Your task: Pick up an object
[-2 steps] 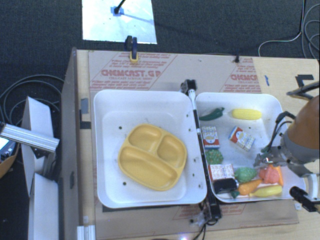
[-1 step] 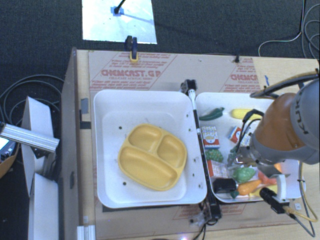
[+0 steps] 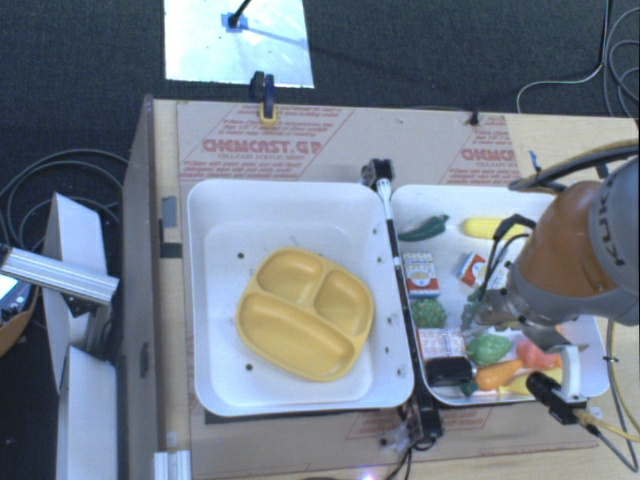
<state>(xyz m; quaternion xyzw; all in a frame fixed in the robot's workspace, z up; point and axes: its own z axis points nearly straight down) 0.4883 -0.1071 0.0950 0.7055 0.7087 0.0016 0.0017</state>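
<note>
The grey arm with its orange band reaches in from the right and bends down over the right-hand shallow white bin, its bulky wrist covering the bin's middle and right part. The end effector points down into the clutter near the bin's centre; whether it is open or closed, or has hold of anything, I cannot tell, since the wrist hides it.

The right bin holds the small things: a dark green pepper-shaped toy near the upper left, a yellow corn-like piece beside it, a small white and red carton along the left wall, a dark green broccoli-like toy below that, a bright green leafy piece just under the wrist, an orange carrot-shaped toy near the lower edge, and a black block at the lower left.

The left-hand white bin carries a yellow plastic divided tray, lying tilted. Both bins sit on a cardboard-covered worktop.
</note>
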